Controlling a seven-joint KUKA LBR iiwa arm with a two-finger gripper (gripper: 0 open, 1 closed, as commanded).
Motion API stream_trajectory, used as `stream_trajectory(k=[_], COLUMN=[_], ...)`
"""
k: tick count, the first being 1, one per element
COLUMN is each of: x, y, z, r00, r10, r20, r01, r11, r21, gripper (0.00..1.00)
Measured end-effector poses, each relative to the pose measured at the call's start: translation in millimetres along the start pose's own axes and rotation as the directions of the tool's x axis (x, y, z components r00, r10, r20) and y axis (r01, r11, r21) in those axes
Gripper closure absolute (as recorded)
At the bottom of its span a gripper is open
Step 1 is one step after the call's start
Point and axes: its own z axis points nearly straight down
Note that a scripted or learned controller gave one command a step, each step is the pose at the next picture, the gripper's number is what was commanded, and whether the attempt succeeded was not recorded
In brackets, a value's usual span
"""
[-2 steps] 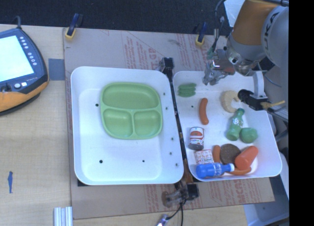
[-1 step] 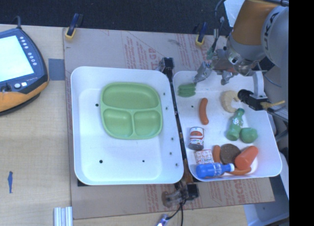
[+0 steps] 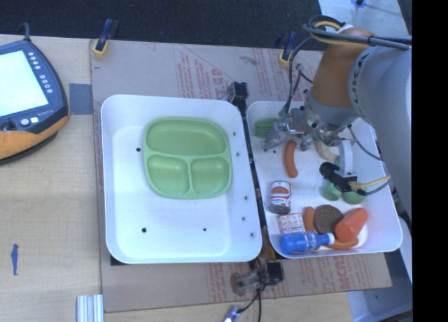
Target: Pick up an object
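**Mia:** Look, a wooden bench [image 3: 49,208] with brown cardboard [image 3: 175,68] on top, and two white bins side by side. The left bin [image 3: 122,236] has a green plate [image 3: 187,157] with three little sections in it. There's a screen thing with an orange edge [image 3: 28,103] way over on the left.

**Ben:** And the right bin [image 3: 388,240] is full of toys! An orange hot dog [image 3: 290,159] near the top, a little can [image 3: 280,197] under it, and a blue bottle [image 3: 306,242] lying at the bottom edge. Beside that I see a small box [image 3: 290,223], a brown round thing [image 3: 326,218] and an orange-red thing [image 3: 351,222].

**Mia:** The big grey arm comes in from the right. Its gripper [image 3: 290,131] is down low at the top of the right bin, just above the hot dog.

**Ben:** Is it holding something?

**Mia:** I don't see anything between its fingers. I can't tell if they are wide apart or squeezed together. It's too blurry there.

**Ben:** I think it wants the hot dog. That's the closest toy.

**Mia:** It could go wrong, though. The hot dog is thin and round, so it might roll and slip out. There's also something green [image 3: 264,129] right next to the gripper, so the fingers might bump it or grab the wrong thing.

**Ben:** And the bin wall is close. The fingers could hit it.
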Motion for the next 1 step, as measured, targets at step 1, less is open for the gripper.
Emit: stream_trajectory(k=[1], x=[-0.9], y=[0.7], z=[-11.3], r00=[1.000], r10=[-0.002], r20=[0.001], r01=[0.002], r11=[1.000], r21=[0.000], gripper=[1.00])
